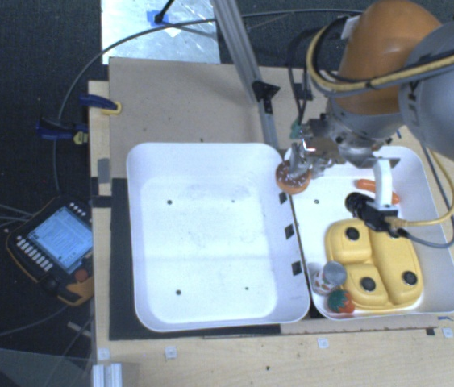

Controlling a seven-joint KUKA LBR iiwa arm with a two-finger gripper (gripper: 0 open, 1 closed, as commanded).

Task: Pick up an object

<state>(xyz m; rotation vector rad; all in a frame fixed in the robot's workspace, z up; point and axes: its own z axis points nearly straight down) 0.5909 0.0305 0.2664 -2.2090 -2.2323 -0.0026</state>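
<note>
Arm: in from the right, orange band up high, wrist bent down over the far end of the divide between the two bins.
Tool (297, 168): down low at the far left corner of the right bin (444, 252), right above a small round brown disc (292, 181).
Tool state: I cannot tell whether it is released or clenched; the tips blur into the disc from this angle.
Brown disc: sitting on the rim where the two bins meet, directly under the tool, looking like the chosen target.
Other candidates: a big yellow toy (376, 264) with dark knobs fills the near part of the right bin; an orange piece (365, 185) lies far right of the tool; small bits (333, 285) cluster at the near left corner.
Left bin (150, 289): white floor, a few dark dots.
Step in hand: by my read, the reach-and-grasp itself, no lift yet.
Next move: a firm close on the disc, then a straight rise; perched on the rim, it could easily slip away.
</note>
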